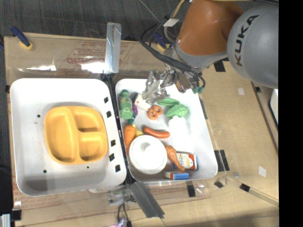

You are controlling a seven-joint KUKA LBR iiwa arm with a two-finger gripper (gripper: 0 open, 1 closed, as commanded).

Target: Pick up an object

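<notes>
While your gripper hangs over the far end of the right bin, just above the toy foods, I cannot tell its state, and you have not lifted anything like the little pumpkin yet.

Glossy white plastic bins, matt yellow plastic tray (smooth), shiny metal tool, brown cardboard bench

Even overhead light, glare on tape, slightly soft focus.
</notes>
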